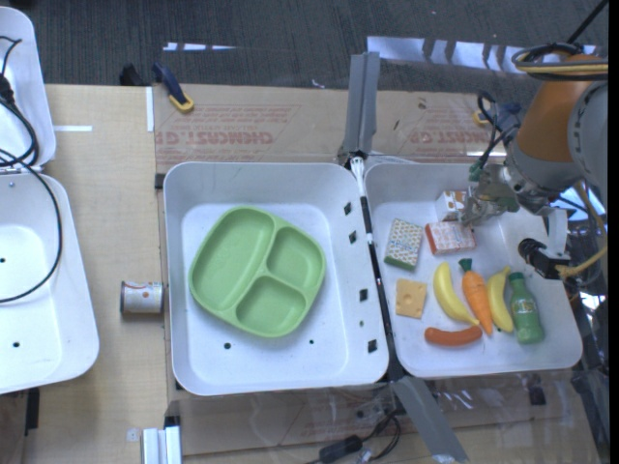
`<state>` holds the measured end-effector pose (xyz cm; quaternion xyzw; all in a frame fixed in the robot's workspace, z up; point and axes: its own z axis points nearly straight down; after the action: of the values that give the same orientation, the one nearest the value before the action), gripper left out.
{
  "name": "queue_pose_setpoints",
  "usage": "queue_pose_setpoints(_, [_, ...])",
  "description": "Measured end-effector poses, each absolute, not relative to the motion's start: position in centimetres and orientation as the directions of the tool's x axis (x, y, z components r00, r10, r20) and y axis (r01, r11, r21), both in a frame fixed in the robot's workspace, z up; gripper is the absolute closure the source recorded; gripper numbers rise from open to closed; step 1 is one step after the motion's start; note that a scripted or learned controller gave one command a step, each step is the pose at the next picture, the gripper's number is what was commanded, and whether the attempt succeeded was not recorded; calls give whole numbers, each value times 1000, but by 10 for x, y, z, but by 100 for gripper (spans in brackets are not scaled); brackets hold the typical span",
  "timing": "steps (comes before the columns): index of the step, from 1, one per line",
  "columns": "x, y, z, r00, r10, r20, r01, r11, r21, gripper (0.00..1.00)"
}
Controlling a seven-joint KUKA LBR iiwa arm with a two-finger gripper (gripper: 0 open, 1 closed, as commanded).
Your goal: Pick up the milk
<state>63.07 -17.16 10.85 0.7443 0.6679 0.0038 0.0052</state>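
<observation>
The bench (97, 114) carries two white bins side by side. The left bin (184, 259) holds a green divided plate (257, 272). The right bin (542, 351) holds the food I am sorting through, and my arm (556, 114) reaches over its far right corner.

The milk (451, 204) is a small white carton near the back of the right bin, sitting just beside a red-and-white box (450, 237) and close to a green speckled packet (403, 244). My fingers (481, 204) hang right at the milk's right side, over the same spot. Whether they are spread or closed I cannot tell from here; the wrist and cabling blur them together, and I see no carton lifted between them.

To do this well I judge I should centre over the carton, straddle its narrow sides, and keep clear of the red-and-white box so I do not pinch both. Then I should close gently and lift straight up.

The cheese wedge (411, 299), bananas (448, 293), carrot (474, 296), sausage (453, 335) and green bottle (524, 307) lie toward the front, well apart from my work.
</observation>
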Motion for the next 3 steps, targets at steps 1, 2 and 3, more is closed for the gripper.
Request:
queue_pose_setpoints(1, [602,-98,171,9,1000,-1,1000,-9,-2,100])
queue_pose_setpoints(2, [550,-55,206,-330,944,1,944,330,-2,100])
queue_pose_setpoints(3, [538,-148,145,-231,973,0,973,231,-3,100])
